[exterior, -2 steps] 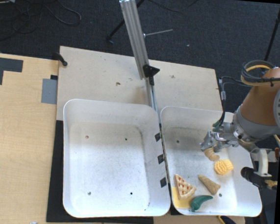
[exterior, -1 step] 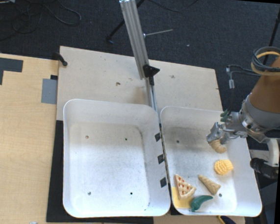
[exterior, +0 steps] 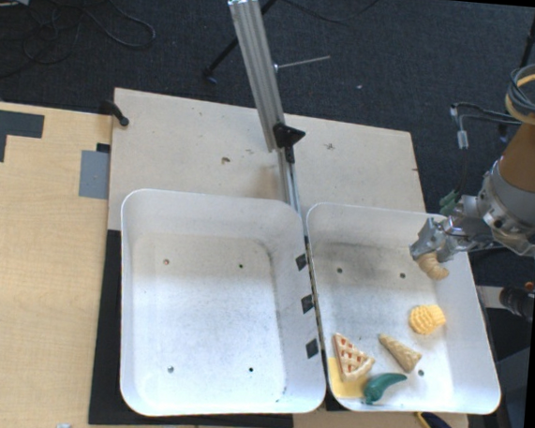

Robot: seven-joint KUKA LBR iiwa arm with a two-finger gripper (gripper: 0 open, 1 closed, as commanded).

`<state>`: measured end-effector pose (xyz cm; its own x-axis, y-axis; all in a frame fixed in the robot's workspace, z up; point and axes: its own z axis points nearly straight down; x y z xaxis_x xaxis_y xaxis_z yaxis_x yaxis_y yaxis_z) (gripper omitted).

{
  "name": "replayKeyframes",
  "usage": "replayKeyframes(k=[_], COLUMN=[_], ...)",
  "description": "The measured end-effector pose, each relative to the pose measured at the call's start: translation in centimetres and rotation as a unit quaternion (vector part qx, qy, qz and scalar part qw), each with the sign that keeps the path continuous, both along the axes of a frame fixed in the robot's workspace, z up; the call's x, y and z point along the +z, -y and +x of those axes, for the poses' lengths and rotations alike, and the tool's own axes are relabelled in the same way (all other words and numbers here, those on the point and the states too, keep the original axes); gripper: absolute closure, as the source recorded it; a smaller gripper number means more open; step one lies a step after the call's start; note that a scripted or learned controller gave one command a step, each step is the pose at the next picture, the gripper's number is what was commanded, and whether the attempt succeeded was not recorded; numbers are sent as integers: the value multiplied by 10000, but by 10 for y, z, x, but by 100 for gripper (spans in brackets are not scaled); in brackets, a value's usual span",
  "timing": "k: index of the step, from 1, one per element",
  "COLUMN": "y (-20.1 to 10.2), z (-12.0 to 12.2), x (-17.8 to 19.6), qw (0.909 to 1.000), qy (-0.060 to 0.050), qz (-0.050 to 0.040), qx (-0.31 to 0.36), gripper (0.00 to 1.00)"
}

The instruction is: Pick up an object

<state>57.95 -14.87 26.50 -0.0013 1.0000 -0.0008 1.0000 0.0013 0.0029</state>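
We see a small tan piece (exterior: 433, 266) clamped between the fingers of the gripper (exterior: 431, 250), over the right bin (exterior: 478, 370) near its far edge. It looks light, stiff, slippery; a mid-body grip suits.

The arm (exterior: 527, 158) is reaching in from the right edge of the frame, its orange band sitting at the upper right and the grey wrist bending down and to the left below it. The gripper (exterior: 430, 254) is hanging at right of centre, pointing down and leftward, and its fingers are closing on a small tan object (exterior: 434, 267) at their tips.
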Motion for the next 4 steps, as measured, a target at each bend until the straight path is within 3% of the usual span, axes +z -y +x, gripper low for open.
replayKeyframes(k=[2, 4], y=[-111, -195], z=[-31, -61], x=[-1, -18], qw=[10000, 10000], qy=[-41, -49], qz=[19, 11], qx=[17, 10], gripper=[100, 100])
